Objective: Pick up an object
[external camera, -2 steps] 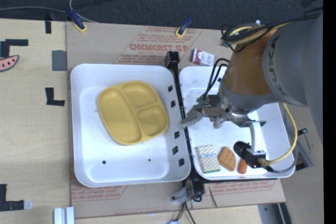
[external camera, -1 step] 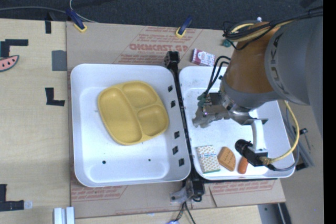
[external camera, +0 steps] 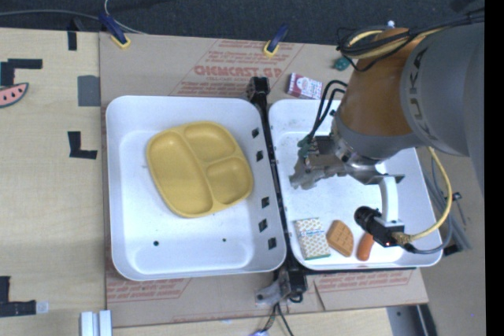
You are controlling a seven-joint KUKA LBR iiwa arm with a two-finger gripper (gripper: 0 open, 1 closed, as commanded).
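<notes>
In the right bin (external camera: 287, 119), near its front edge, lie a pale green and white packet (external camera: 312, 238), a tan cookie-like piece (external camera: 340, 238) and a small orange-red piece (external camera: 364, 247). My gripper (external camera: 307, 171) hangs over the left middle of that bin, above bare floor and well behind those three pieces. The arm's grey and orange wrist (external camera: 382, 102) covers the bin's back right part. A yellow divided plate (external camera: 200, 167) lies in the left bin (external camera: 126, 193).
A small red and white box (external camera: 303, 86) sits on the cardboard behind the right bin. A black divider with clips (external camera: 266, 161) runs between the bins. Yellow clamps (external camera: 276, 43) and cables lie along the cardboard's back edge.
</notes>
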